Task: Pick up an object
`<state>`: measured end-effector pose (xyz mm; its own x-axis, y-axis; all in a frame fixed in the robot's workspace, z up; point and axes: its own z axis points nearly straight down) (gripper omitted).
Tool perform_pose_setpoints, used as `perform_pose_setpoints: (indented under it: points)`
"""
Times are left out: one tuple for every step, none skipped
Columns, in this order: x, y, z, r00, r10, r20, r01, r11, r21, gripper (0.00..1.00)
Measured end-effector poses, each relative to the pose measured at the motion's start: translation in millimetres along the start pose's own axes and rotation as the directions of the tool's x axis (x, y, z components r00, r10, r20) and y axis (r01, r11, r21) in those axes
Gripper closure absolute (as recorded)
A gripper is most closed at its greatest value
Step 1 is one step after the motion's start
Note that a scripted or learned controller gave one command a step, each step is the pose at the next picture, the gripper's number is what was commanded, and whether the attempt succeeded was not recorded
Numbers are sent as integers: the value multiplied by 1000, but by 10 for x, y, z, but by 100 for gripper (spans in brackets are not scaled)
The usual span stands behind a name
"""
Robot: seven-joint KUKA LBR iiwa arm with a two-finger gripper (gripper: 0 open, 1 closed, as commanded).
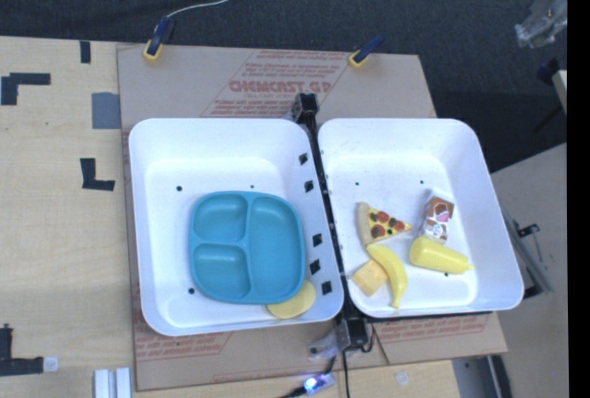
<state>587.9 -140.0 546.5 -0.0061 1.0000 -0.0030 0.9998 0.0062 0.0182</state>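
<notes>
Cardboard (277, 83) lies under 2 white bins on the worktop (55, 203), printed in red with mirrored lettering that seems to read "CHEMCAST"; the smaller lines are too faint to read. 2 yellow-and-blue clamps (155, 44) pin its far edge. The left bin (157, 157) holds a blue divided tray (247, 247) with a yellow disc (293, 302) tucked at its near edge. The right bin (461, 157) holds a pizza slice (380, 223), a banana (391, 272) touching a tan block (369, 277), a yellow pear-like piece (439, 256) and a small red-and-white carton (438, 216) whose print is illegible. The hand (544, 17) is a blur at the upper right, well apart from the bins; I cannot tell its state.
</notes>
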Motion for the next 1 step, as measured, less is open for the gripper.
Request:
perform_pose_setpoints:
  points:
    - [309, -735, 111, 1000, 3, -4, -3, 1000, 18, 100]
